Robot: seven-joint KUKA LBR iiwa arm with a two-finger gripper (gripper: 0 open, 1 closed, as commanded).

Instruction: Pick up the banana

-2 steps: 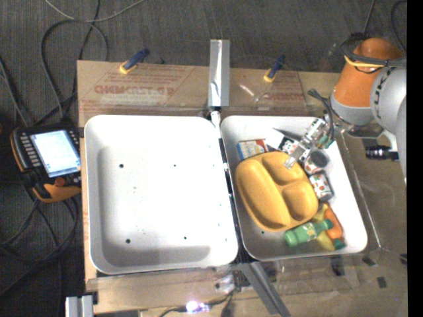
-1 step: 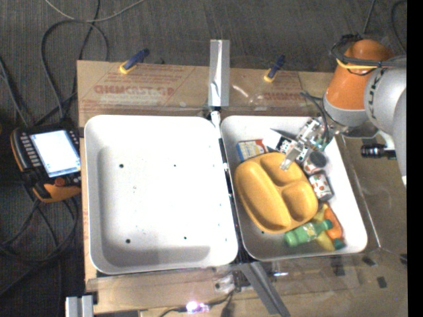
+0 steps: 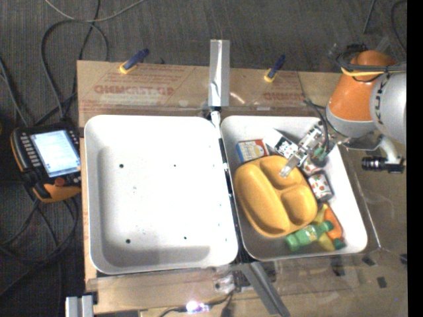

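Note:
My gripper (image 3: 288, 169) hangs over the right bin (image 3: 354, 216), above the far rim of a yellow divided plate (image 3: 274, 200). A slim yellow curved piece that may be the banana (image 3: 322, 214) lies wedged between the plate's right edge and an orange item (image 3: 336, 227) at the bin's near right. It is small and partly hidden. The gripper is up and to the left of it, not touching it.
Small printed boxes (image 3: 250, 150) (image 3: 321, 187) lie around the plate at the back and right of the bin. Green items (image 3: 303, 238) sit at its near edge. The left bin (image 3: 99, 197) is beside it. A tablet (image 3: 49, 152) lies off the bench at far left.

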